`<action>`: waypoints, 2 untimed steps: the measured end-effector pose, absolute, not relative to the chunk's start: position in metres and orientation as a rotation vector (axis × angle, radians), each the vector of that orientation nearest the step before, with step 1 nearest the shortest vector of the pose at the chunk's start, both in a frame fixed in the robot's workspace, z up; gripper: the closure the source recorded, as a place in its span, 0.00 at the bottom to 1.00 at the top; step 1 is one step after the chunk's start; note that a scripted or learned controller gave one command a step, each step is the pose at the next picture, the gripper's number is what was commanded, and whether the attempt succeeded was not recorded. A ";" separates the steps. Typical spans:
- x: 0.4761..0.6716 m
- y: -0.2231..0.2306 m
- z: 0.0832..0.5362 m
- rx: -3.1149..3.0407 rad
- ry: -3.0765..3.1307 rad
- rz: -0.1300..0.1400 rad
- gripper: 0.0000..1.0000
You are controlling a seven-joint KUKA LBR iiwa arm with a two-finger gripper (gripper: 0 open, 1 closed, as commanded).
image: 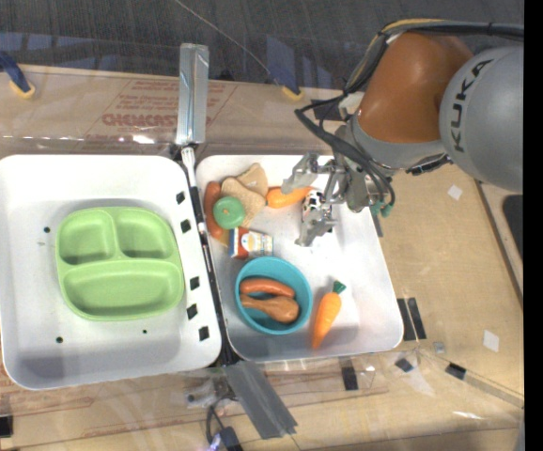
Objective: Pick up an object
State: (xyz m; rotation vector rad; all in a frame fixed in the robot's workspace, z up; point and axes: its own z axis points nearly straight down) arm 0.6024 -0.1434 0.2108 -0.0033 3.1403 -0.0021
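Approach step, nothing grasped yet. Pincer (315,216) hung low in the right bin (370,294); whether wide or narrow could not be told. Nearest object: small orange piece (286,196) just up-left, touching or almost. Next move likely needs centring over it. Bare floor lay right and below; bowl (271,294) and carrot (326,313) further below.

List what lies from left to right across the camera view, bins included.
Left bin → green divided plate → right bin, holding blue bowl → carrot → gripper, above the carrot's spot in the picture.
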 end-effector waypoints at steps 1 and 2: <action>0.610 -0.148 0.115 0.688 3.069 0.000 0.00; 0.606 -0.165 0.104 0.688 3.064 0.001 0.00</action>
